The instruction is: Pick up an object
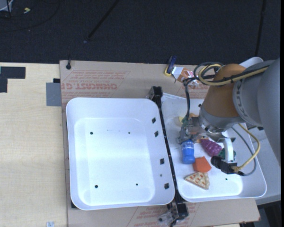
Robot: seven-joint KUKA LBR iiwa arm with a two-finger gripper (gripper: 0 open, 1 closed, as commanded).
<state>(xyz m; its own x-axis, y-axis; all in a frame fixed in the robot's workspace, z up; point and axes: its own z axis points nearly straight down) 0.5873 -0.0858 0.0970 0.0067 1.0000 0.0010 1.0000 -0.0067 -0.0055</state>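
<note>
My gripper [188, 132] reaches down into the right bin [227, 189], near its left wall, under the grey arm and orange band. Right below it lies a blue cylinder-like object [187, 152]. A purple object [211, 147] lies just to the right of the gripper, an orange block [202, 165] sits below that, and a pizza-slice toy [198, 179] lies nearest the front. A green and white object [227, 150] shows beside the purple one. The wrist hides the gripper's tips.
The left bin [80, 174] stands beside the right one, with black clips along the shared divider [163, 141]. A black cable [232, 167] loops over the right bin's right side. Cardboard lies under both bins.
</note>
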